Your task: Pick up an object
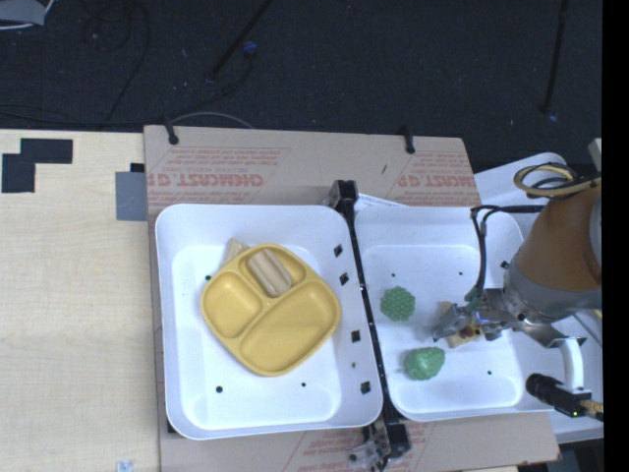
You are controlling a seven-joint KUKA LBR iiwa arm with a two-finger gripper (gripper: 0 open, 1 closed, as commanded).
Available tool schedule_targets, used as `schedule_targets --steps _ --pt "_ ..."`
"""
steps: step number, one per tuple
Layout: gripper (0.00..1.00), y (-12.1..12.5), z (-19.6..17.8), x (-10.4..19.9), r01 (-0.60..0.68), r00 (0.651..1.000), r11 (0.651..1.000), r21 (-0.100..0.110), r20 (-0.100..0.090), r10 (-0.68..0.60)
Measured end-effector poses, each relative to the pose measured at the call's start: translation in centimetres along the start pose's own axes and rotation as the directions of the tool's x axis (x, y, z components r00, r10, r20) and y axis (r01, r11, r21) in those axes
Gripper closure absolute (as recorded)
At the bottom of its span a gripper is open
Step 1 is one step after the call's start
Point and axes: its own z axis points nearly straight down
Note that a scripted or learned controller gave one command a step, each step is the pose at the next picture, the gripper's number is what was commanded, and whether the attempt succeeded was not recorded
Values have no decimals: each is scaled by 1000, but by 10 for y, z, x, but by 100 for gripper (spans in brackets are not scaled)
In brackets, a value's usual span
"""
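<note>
Nearest the counter's front edge stand two white bins. Inside the left bin lies a yellow divided plate. My hand is low in the right bin, beside two green balls, touching neither; whether it is open I cannot tell.

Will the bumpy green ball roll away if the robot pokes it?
Probably a little. The bumpy green ball looks round, so a nudge from the gripper could set it rolling, though its knobbly surface may stop it soon. It sits on the flat floor of the right bin, whose walls should catch it.
</note>
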Motion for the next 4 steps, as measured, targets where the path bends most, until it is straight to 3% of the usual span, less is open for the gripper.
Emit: schedule_targets --steps 1,2,4 --pt "0 0 33 0 -1 1000 1000 -5 2 1" --pt "100 1 22 0 -4 1000 1000 -7 2 4" --pt "100 -7 -97 0 3 1000 1000 -12 4 -3"
